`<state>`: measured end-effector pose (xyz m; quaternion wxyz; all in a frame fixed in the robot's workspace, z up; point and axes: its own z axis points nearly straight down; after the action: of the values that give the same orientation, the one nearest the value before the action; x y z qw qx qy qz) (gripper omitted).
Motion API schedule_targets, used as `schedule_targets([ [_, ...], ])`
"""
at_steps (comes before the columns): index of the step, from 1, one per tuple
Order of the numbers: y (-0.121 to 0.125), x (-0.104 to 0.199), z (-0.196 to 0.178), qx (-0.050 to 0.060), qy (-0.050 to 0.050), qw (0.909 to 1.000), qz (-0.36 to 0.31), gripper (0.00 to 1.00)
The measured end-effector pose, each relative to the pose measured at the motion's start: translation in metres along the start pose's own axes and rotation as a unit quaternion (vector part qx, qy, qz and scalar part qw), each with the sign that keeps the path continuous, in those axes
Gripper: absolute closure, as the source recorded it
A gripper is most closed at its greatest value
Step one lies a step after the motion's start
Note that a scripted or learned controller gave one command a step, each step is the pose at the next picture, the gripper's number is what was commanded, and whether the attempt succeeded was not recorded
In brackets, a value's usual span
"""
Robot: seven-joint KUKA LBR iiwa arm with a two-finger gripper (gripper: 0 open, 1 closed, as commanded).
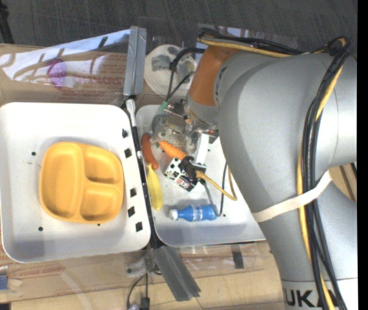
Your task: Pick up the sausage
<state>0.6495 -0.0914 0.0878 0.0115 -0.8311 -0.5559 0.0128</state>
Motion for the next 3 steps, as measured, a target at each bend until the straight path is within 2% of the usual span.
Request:
schedule_targets([
  [1,-0.001,0.004,-0.008,-0.001,0.0,1.0,-0.006,1.0],
  [2,-0.005,-0.004,-0.003,-0.012,0.007,0.972,0.234,1.0],
  [3,-0.059,-0.047,-0.182,-0.012,0.009,0.9495,0.313,1.0],
])
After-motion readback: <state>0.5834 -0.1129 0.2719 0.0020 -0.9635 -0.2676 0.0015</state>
